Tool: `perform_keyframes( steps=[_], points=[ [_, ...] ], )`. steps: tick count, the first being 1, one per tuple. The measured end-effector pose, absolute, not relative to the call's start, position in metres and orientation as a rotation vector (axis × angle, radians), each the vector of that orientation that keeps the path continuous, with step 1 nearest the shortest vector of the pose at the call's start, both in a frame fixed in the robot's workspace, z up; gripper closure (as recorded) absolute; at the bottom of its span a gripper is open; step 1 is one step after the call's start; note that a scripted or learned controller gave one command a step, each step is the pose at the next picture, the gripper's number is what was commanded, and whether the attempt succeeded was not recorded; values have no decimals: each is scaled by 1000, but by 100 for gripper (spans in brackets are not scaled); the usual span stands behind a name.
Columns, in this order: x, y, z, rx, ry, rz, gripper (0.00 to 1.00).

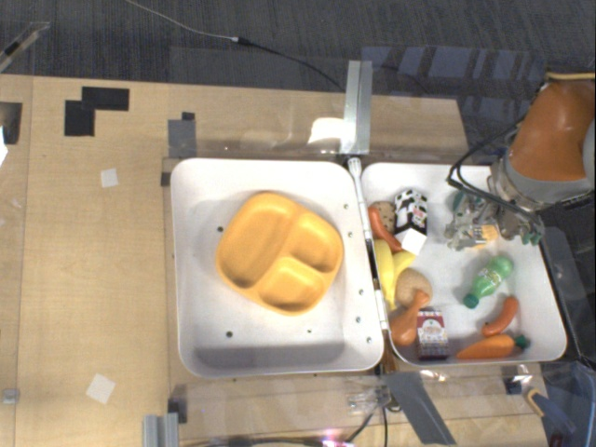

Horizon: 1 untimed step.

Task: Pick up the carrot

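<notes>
We saw the carrot [488,347] lying crosswise well below the pincer [477,228]; whether the pincer gripped anything, we couldn't tell.

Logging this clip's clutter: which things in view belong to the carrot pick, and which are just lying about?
Job: carrot, gripper, right bin.

Lying about: yellow sectioned plate in left bin, green bottle, banana, small red box, black-and-white toy.
</notes>
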State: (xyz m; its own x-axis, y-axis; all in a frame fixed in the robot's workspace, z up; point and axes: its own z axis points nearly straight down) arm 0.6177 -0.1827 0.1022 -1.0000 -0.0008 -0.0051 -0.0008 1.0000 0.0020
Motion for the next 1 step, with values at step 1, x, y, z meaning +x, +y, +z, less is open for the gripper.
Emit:
perform_keyframes(
  steps=[1],
  points=[
    [619,-185,105,3,3132,0,0]
  ],
)
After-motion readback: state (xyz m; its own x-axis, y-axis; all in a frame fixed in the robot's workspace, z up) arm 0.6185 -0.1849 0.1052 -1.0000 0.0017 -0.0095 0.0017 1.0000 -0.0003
